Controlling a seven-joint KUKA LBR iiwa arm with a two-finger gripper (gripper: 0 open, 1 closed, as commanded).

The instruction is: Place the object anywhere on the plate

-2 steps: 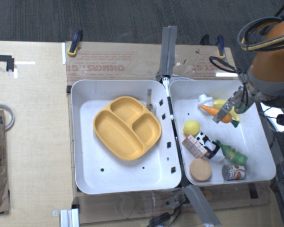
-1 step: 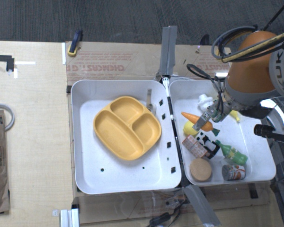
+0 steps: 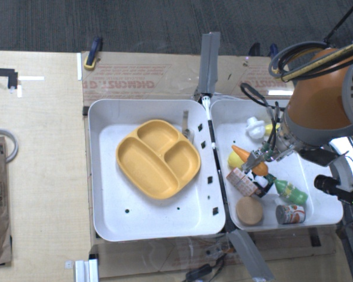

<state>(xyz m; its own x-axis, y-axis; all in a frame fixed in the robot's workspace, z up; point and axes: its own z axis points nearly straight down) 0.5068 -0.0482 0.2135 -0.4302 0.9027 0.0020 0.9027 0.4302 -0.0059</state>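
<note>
- Bins sit side by side across the middle of the frame: the left bin (image 3: 100, 175) and the right bin (image 3: 326, 216), meeting at a central divider.
- Lying flat in the left bin, slightly left of frame centre, is the yellow plate (image 3: 157, 158), with three compartments, none holding anything.
- My arm (image 3: 320, 93) comes in from the upper right of the frame, its orange band large over the right bin's upper part.
- My gripper (image 3: 260, 159) hangs low over the clutter in the right bin, right of frame centre, just above and beside the carrot (image 3: 240, 152); whether it is clenched or released I cannot tell, and I see nothing clearly caught in it.
- Below the gripper lies a pinkish patterned block (image 3: 243, 182), tilted, with a dark piece just to its right.
- Further down, near the bin's lower edge, rests a round tan disc (image 3: 250, 211).
- To the disc's right lies a small can (image 3: 290, 214) on its side, and just above that a green bottle (image 3: 290, 191).
- Toward the bin's upper part sits a white object (image 3: 256, 127), close to something yellow beside my wrist.
</note>
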